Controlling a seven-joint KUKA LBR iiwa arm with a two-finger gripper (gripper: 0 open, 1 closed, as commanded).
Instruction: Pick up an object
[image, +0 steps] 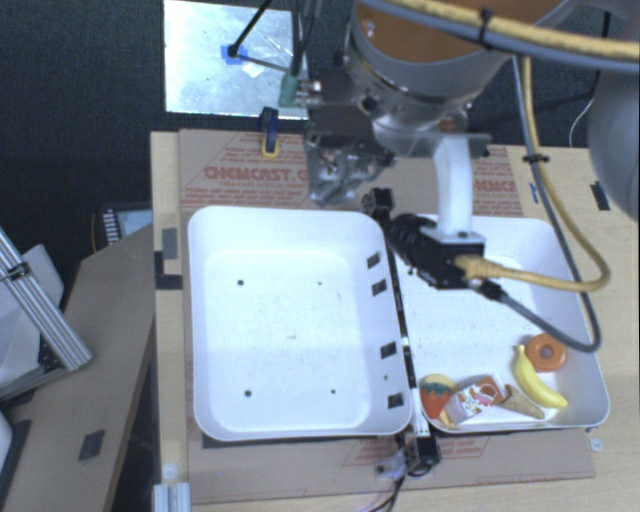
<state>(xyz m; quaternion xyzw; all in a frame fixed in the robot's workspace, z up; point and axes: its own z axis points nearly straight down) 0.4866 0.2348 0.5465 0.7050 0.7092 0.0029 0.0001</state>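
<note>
Yellow clamp (270, 133) (on cardboard (240, 170))

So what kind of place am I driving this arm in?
Most likely a robotics lab test bench, not a home or shop. Two white bins sit side by side on a board, toy food like a banana lies in the right one, and a cabled arm hangs overhead.

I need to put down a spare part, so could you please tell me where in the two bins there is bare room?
The left bin has bare floor from wall to wall. In the right bin, the middle floor is bare, between the end effector at the back and the banana, orange piece and packet crowding the front corner.
</note>
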